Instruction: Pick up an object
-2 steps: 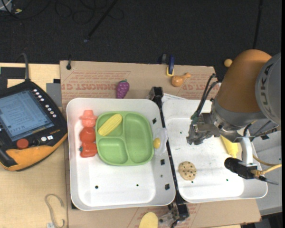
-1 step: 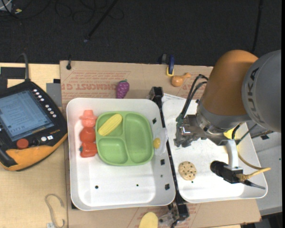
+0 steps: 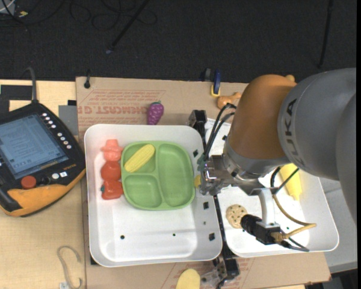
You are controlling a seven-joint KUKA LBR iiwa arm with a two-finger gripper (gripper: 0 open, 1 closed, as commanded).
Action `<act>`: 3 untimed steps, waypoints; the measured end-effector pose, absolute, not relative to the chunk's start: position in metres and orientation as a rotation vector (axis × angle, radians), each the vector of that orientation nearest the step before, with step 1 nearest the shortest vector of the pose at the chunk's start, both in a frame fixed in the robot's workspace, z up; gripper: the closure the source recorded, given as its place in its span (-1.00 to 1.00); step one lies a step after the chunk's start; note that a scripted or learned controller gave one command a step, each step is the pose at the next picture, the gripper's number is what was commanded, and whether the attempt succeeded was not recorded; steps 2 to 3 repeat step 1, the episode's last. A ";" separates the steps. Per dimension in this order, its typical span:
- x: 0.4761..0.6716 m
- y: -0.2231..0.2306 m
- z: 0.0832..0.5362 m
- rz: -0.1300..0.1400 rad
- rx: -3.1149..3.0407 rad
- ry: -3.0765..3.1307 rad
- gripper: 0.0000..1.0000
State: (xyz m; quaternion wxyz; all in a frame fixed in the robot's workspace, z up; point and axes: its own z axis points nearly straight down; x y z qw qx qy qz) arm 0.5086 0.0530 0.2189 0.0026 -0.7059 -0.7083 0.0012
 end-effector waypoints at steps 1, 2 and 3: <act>0.492 0.063 0.235 0.003 -2.218 -2.220 1.00; 0.492 0.063 0.235 0.003 -2.218 -2.220 1.00; 0.492 0.063 0.235 0.003 -2.218 -2.220 1.00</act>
